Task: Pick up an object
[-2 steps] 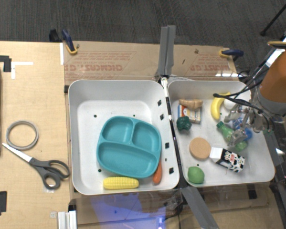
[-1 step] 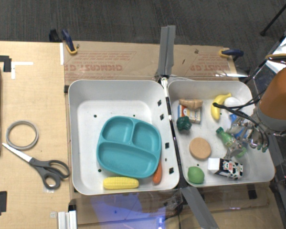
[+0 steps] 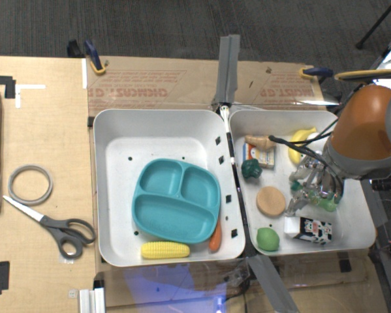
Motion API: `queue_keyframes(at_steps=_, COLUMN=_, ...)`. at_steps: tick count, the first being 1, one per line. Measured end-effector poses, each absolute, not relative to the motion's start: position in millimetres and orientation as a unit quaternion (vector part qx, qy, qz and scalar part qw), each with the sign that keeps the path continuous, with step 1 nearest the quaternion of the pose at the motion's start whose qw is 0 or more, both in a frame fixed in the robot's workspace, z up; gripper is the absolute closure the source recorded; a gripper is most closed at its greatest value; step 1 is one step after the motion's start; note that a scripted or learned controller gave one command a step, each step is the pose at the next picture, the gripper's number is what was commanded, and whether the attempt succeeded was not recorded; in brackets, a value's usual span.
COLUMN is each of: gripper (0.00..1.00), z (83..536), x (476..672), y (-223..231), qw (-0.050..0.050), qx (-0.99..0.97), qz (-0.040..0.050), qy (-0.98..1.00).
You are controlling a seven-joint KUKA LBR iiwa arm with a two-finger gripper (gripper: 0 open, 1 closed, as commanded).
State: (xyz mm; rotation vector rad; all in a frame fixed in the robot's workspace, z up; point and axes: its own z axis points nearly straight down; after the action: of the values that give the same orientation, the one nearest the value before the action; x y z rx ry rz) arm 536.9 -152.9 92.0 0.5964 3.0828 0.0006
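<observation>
You see gripper [image 3: 304, 191] low in right bin [image 3: 358, 240], beside tan disc [image 3: 271, 201], above black-white box [image 3: 314, 229]; can't tell pincer state; lime [image 3: 268, 238] near front

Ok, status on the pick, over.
End effector low in right bin, grip unclear. Nothing seen held. Tan disc beside it, white block below; toys crowded around.
</observation>
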Motion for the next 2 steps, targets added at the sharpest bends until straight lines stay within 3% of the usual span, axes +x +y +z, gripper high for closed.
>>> queue_keyframes(at_steps=1, gripper=0.00, z=92.7, x=622.2, y=-173.5, qw=0.002, qx=0.183, qz=-0.0003, qy=0.983)
queue_keyframes(at_steps=2, gripper=0.00, z=92.4, x=576.4, y=-184.1, qw=0.001, qx=0.219, qz=-0.0002, qy=0.976)
